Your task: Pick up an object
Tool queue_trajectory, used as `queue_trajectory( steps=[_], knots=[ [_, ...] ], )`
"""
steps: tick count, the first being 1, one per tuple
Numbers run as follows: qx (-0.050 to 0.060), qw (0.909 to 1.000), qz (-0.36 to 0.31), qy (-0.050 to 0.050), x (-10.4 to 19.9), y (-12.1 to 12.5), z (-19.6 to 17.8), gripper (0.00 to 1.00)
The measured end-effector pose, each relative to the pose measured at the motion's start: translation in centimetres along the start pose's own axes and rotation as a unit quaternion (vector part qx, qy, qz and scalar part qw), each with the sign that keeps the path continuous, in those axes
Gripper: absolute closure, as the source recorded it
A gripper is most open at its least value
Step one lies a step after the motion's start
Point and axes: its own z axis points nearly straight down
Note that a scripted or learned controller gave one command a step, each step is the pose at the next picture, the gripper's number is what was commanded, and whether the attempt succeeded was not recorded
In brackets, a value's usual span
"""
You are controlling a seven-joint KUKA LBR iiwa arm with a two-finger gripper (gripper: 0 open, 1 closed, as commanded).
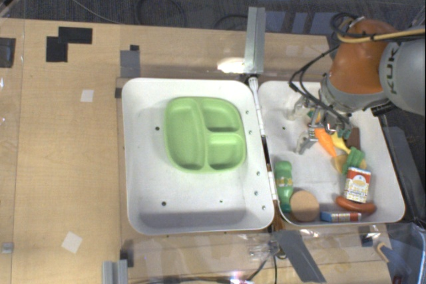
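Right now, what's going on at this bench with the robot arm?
The grey and orange arm has reached into the right bin, its gripper low over the toy food there, right by the toy carrot. Whether it has gripped anything is unclear. The green divided plate sits in the left bin.

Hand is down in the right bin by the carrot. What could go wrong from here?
1. The carrot lies tight against other toys, so the hand may nudge neighbours or lift two.
2. It lies slanted; a grip near its end could slip.
3. The hand works near the right bin top wall, with cables trailing above; a snag looks possible.
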Motion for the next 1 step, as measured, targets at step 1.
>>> queue_trajectory(
  steps=[1],
  knots=[
    [0.0, 1.0, -0.003, -0.005, -0.37, 0.14, -1.49, 1.0]
  ],
)
